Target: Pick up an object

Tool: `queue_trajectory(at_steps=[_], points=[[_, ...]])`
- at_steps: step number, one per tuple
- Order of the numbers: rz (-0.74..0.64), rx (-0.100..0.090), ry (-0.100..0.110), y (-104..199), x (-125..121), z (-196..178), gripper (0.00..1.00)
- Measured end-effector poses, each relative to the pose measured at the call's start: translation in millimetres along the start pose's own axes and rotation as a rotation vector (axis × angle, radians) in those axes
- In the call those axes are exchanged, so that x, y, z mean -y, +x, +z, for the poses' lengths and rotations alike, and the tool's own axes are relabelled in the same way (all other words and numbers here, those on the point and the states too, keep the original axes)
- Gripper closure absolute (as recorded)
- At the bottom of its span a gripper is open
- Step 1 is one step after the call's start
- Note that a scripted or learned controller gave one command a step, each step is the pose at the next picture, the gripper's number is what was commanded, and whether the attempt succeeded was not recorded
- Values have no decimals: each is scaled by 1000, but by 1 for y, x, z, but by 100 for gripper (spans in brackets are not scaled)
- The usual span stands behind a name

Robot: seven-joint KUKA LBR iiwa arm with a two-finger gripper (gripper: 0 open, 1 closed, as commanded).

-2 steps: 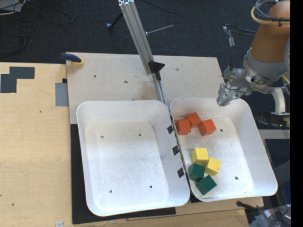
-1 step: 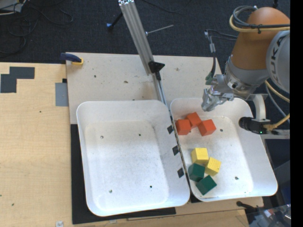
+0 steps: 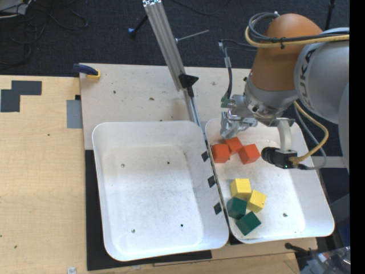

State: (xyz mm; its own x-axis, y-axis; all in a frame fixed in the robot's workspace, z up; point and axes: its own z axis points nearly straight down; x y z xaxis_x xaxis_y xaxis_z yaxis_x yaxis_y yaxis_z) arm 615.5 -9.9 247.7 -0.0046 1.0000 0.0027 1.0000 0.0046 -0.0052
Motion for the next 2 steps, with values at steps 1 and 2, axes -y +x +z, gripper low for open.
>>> queue_trajectory(at_steps=[1, 2], points=[[0, 0, 0, 53, 5, -1, 100], [1, 1, -1, 99, 6, 4, 100]])
